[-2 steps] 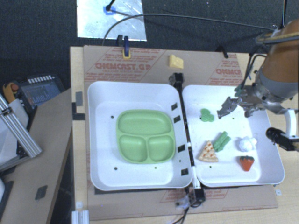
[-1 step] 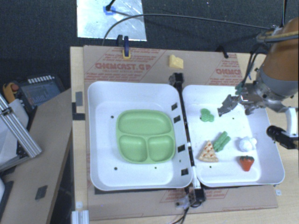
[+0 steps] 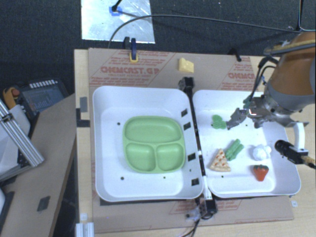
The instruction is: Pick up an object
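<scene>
In the right bin (image 3: 286,184) lie several toy foods: a green broccoli piece (image 3: 218,122), a green bean bundle (image 3: 233,149), a pizza slice (image 3: 220,161), a white garlic-like piece (image 3: 259,152) and a red strawberry (image 3: 260,172). My gripper (image 3: 245,116) hangs over the upper part of this bin, just right of the broccoli piece and apart from it. Its fingers (image 3: 236,118) are spread, and nothing sits between them.
The left bin (image 3: 106,132) holds a green divided plate (image 3: 152,143). A yellow cheese wedge (image 3: 186,65) lies on the cardboard behind the bins. A black part (image 3: 291,152) of the arm sticks out over the right bin's right side. A cable runs along the back.
</scene>
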